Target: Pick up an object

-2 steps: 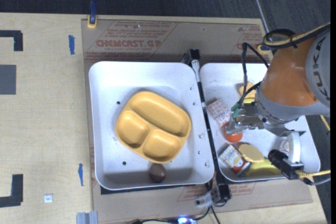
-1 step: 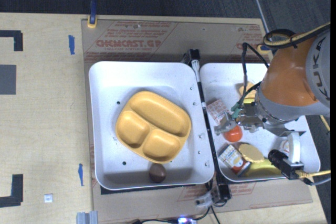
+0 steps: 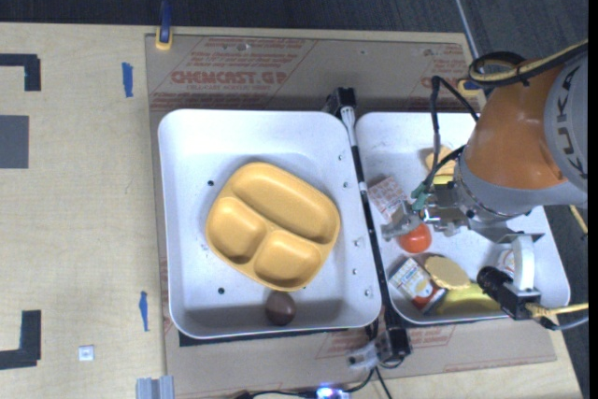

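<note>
Hovering low in the right bin (image 3: 551,280): the arm (image 3: 523,145) is over its middle, with the gripper (image 3: 422,218) just above a small red-orange ball (image 3: 416,239). I can't tell the claw's state; the wrist and cabling hide it. Nothing is visibly clamped or lifted, so I'd judge the pick not yet done. Candidates near the tool: the ball, a white wrapped packet (image 3: 386,194) just left of it, a red-and-white packet (image 3: 414,280) and a yellow item (image 3: 458,285) by the near wall. The left bin (image 3: 182,201) holds a yellow divided tray (image 3: 271,224) and a brown lump (image 3: 280,306), well away from the tool. Remaining: close, lift, confirm grip.
</note>
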### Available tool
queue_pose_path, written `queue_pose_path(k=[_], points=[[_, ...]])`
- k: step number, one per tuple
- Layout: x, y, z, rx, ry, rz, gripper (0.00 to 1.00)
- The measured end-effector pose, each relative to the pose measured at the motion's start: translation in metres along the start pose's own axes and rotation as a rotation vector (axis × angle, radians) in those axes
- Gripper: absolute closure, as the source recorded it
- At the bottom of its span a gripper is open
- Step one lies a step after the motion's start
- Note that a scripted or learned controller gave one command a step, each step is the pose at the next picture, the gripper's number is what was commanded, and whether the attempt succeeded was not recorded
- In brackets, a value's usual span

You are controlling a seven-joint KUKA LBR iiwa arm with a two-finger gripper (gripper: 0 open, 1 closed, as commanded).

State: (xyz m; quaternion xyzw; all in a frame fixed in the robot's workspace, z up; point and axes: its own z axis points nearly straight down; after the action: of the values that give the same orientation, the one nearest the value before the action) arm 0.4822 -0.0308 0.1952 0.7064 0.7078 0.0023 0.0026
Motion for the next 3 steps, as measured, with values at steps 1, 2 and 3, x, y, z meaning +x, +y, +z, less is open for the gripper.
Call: queue_pose_path(k=[1,2,3], points=[[-0.069,-0.001,0.083,0.009,0.001,0.003,0.0],[-0.06,0.0,0.107,-0.001,0.004,0.001,0.0],[-0.061,0.0,0.098,-0.003,-0.001,0.002,1.0]])
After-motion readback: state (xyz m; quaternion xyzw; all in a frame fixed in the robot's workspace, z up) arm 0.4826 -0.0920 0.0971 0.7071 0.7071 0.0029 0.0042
